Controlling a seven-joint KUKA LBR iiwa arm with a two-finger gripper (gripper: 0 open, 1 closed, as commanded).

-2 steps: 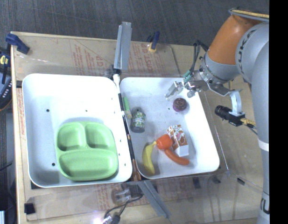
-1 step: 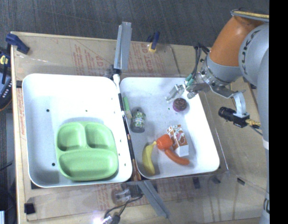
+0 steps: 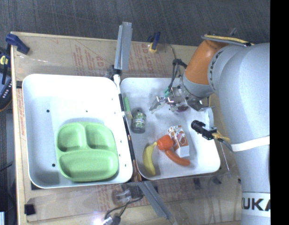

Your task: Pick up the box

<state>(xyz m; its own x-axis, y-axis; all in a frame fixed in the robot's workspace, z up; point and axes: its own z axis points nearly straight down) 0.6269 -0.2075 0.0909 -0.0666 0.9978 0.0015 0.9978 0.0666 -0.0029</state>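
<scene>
Tool (image 3: 159, 101) hovers above the right bin (image 3: 207, 165), well apart from the box (image 3: 179, 140); its spread cannot be told. Risk: the carrot (image 3: 171, 150) touches the box and could be caught on closing.

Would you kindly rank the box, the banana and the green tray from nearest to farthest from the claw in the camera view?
1. The box, right bin, just below the claw.
2. The banana, right bin's lower left.
3. The green tray, left bin.
</scene>
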